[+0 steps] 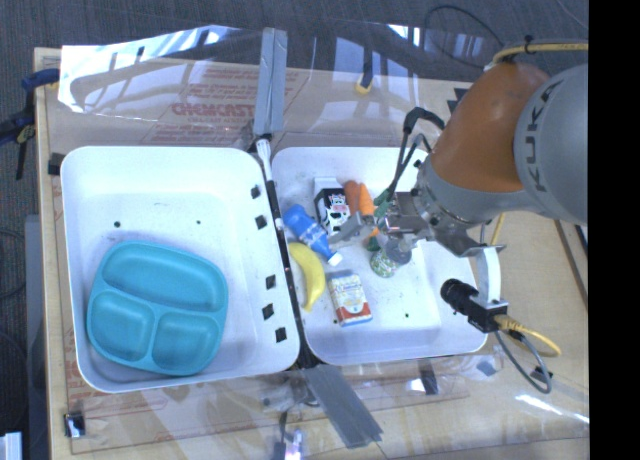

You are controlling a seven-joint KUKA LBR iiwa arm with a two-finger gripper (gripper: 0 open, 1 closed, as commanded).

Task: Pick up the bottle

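Gripper (392, 233) sits low in the right bin (425, 333), under the grey wrist and orange band, reaching in from the right. Whether it is gripping or spread: cannot tell; the metal parts overlap and blur together from above. No object is visibly held.

Directly at its tip: a small greenish, clear round item (383, 263), apparently touching or just beside the tool. Unsure what it is.

Bottle (308, 231): blue, lying on its side in the right bin, near the divider wall, pale cap end pointing toward the bin centre. It lies left of the gripper, apart from it.

Neighbours: banana (309, 275) touching or just below the bottle; small black-and-white carton (333, 206) above it; orange carrot-like piece (358, 198) beside that; juice box (350, 300) nearer the front. Left bin (150, 183) holds a blue divided plate (156, 306).

Risks, as judged from here:
- The tool is over the green item, not the bottle; closing here would take the wrong object.
- The bottle is round and lying flat; an off-centre pinch may roll it against the divider.
- The banana crowds it; a descent could catch both or wedge a finger.
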